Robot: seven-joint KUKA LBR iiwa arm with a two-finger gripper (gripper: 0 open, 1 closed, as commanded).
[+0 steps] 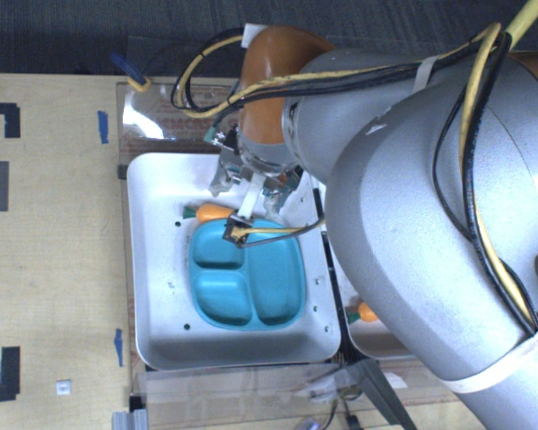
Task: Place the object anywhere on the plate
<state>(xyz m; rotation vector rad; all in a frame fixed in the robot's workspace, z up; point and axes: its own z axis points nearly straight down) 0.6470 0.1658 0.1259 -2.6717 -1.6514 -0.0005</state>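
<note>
The bulky grey robot arm (412,195) is looming nearest the lens, covering most of the right side and most of the right-hand shallow white bin (377,340), where a small orange thing (366,312) is peeking out beside the arm (too little of it is showing to name it). Below it, the left-hand shallow white plastic bin (148,267) is sitting on the pale wooden counter (54,240). The blue plastic plate with three compartments (251,280) is lying in the middle of that bin, all of its compartments bare.

Just past the plate's far left corner, the orange carrot-shaped toy with a green tip (213,211) is lying on the bin floor, green end pointing left, close against the plate's rim but not on it. The claw (242,195) is hanging right at the toy's right end, over the plate's far edge; whether it is wide or narrow cannot be told from here, nor whether it is touching the toy. Beyond it, the arm's orange band (269,52) is showing above the bin's far wall.
</note>
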